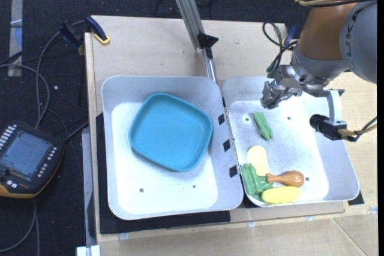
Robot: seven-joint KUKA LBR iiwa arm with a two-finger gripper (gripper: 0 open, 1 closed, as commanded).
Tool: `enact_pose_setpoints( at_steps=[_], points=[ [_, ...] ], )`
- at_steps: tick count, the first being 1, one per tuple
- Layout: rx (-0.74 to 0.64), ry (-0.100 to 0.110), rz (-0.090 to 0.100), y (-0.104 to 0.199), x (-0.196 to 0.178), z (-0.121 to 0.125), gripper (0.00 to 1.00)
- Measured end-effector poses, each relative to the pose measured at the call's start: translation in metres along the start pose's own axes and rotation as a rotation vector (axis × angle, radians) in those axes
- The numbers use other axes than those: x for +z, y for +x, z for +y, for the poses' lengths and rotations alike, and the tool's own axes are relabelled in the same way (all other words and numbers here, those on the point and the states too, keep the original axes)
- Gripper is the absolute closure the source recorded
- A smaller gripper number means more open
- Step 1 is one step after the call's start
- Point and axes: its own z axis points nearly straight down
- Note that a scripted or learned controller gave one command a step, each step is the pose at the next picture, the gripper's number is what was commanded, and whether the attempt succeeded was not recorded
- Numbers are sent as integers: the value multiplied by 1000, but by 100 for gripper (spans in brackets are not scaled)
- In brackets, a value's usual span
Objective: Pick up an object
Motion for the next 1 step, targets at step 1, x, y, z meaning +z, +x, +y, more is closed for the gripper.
enact_pose_setpoints(
  at_steps=[1],
  points=[
    [-1,0,0,58,-9,-9,100]
  ],
)
